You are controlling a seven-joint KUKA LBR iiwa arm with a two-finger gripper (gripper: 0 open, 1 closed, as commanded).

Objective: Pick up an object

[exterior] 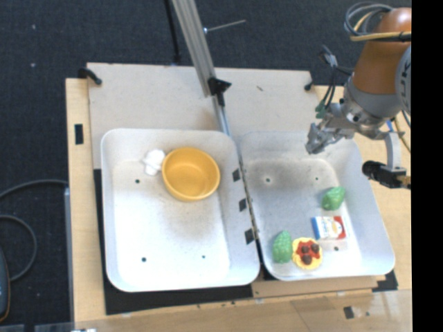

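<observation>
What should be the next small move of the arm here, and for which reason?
Probably lower the pincer and carry it toward the small green lumpy object in the shallow white right bin. The pincer hangs over the bin's far edge, apart from every object, and this one lies nearest.

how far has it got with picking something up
Nothing looks picked yet. The gripper hangs over the upper part of the right bin, apart from the items. The green piece, the small carton, the second green piece and the yellow toy all lie in that bin. Left: descend, grasp one, lift.
</observation>
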